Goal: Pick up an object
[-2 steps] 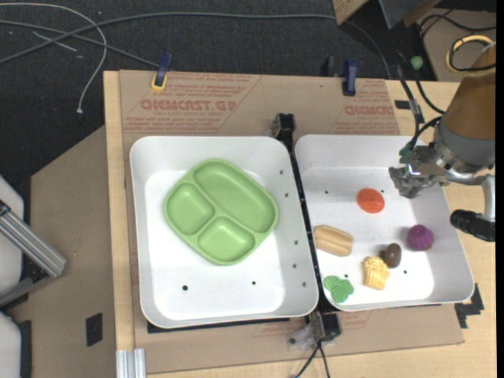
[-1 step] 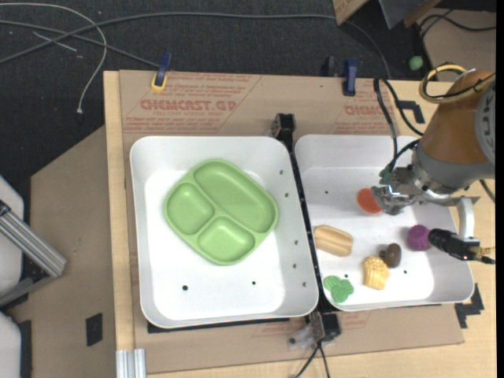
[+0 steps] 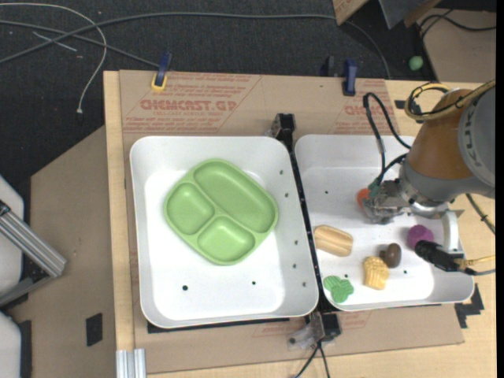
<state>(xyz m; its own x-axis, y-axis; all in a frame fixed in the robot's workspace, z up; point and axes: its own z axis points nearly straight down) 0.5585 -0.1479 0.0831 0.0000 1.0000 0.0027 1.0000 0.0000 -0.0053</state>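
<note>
Gripper (image 3: 383,205) low in the right bin (image 3: 346,157), on or just beside a small orange object (image 3: 364,197); jaws' state, cannot tell. Nothing visibly lifted, so pick looks not done. Relative to the gripper: bread roll (image 3: 333,240) below-left, brown piece (image 3: 390,253), corn (image 3: 376,273), purple piece (image 3: 420,234) below. Green tray (image 3: 221,210) sits in the left bin (image 3: 157,235).

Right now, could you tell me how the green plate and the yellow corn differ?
The green plate lies in the left bin; the yellow corn lies in the right bin. The plate is much larger, flat and split into three compartments; the corn is small and lumpy. Both rest on a white bin floor, apart from the gripper.
</note>
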